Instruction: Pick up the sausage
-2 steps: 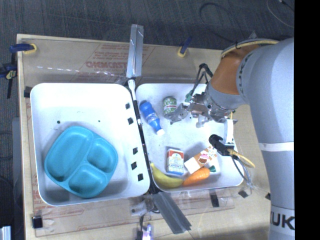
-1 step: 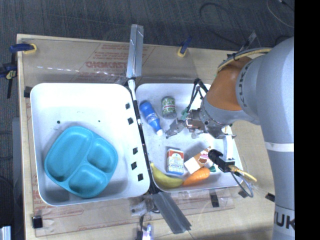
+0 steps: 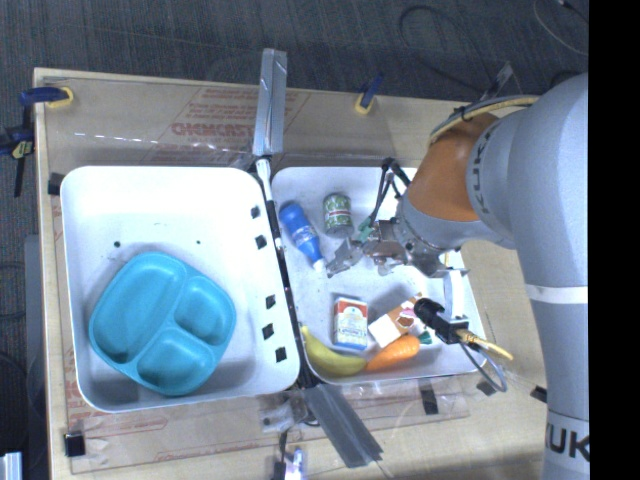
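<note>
sausage: not certain; best guess is the small reddish-brown piece (image 3: 405, 318) in the near-right part of the right bin (image 3: 320, 176). It is mostly hidden and its shape is unclear.
neighbours: it touches a white packet (image 3: 385, 329) on its left, and the carrot (image 3: 395, 351) lies just near of it.
handling: judged light, a bit soft, not fragile. The smooth skin may slip and the round body may roll.
where to grip: pinch across the short width at mid-length, coming straight down. The packet and carrot crowd it, so there is little room.
gripper: (image 3: 352, 255) low over the middle of the right bin, just right of the blue bottle (image 3: 298, 230), near of the green can (image 3: 337, 211), left and far of the guessed sausage, apart from it.
gripper opening: cannot tell, the metal parts blur together.
holding: nothing seen in it.
contact: cannot tell if it touches the bin floor.
other items: banana (image 3: 330, 356) and small carton (image 3: 351, 324) at the near side.
left bin (image 3: 70, 200): holds a blue divided plate (image 3: 160, 320).
</note>
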You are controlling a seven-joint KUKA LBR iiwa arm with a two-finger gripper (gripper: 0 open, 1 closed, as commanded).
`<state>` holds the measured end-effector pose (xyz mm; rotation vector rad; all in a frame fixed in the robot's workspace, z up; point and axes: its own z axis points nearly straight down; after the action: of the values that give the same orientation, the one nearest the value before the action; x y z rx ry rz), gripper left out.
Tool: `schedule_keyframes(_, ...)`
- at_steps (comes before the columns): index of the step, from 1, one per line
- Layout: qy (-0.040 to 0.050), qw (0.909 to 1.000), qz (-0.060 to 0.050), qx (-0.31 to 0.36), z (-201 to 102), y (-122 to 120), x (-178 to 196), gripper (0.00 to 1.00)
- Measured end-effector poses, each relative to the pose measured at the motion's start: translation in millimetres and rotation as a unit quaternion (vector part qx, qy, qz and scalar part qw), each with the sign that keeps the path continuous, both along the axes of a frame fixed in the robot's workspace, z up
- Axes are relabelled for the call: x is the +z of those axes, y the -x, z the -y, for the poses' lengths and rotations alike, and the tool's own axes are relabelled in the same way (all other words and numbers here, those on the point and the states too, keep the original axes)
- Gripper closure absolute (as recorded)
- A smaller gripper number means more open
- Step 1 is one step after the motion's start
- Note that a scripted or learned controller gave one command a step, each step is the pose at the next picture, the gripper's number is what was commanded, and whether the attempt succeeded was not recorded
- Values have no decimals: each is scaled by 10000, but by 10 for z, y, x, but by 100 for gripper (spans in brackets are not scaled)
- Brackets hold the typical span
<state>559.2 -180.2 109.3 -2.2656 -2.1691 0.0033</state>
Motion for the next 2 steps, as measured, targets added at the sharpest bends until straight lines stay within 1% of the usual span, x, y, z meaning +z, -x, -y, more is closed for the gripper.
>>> schedule_keyframes(1,5,9968,-7,-803,62,378,-143,0)
schedule_keyframes(2,6,9974,11,-716,-224,-150,282,0)
